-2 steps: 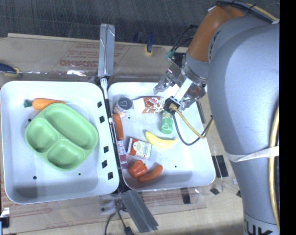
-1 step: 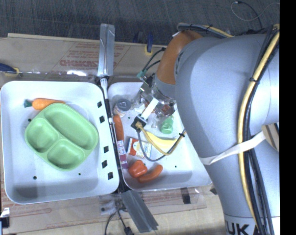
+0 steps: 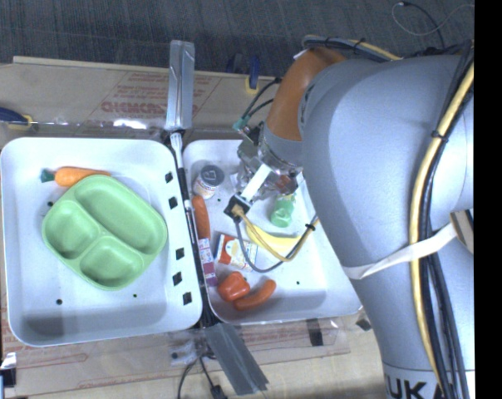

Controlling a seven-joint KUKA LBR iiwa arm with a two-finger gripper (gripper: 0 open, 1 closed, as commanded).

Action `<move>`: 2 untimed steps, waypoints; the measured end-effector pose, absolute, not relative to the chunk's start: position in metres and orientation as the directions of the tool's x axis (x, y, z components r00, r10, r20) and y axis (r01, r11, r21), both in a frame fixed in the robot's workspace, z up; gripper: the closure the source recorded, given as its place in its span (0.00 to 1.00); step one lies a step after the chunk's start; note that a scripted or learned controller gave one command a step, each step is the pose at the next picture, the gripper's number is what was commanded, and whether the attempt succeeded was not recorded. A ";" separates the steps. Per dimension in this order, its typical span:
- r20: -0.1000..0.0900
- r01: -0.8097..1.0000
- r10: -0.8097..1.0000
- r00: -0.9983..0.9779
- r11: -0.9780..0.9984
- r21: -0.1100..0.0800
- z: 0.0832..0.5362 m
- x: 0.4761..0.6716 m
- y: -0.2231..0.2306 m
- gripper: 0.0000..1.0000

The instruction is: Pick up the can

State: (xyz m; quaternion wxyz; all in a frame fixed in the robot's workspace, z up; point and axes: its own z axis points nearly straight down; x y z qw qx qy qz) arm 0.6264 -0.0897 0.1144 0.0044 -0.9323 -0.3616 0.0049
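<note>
Can point(image 3: 208, 178) stands upright in the far-left corner of the right bin point(image 3: 327, 299). Tool point(image 3: 272, 188) hangs over that bin's middle; its opening cannot be told (arm obscures it). Judged light, rigid, smooth-walled, dentable: grip across the sides, mid-height.

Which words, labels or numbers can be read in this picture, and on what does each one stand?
"UKA": on the arm's base.
Red print on the cardboard: too blurred to read.
Packet in the right bin: print too small.
Can: nothing legible.
</note>
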 end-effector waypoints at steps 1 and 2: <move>-0.007 0.557 0.557 0.831 -0.831 -0.007 0.090 0.585 -0.092 1.00; -0.001 0.304 0.304 0.953 -0.953 0.000 0.191 0.642 0.008 1.00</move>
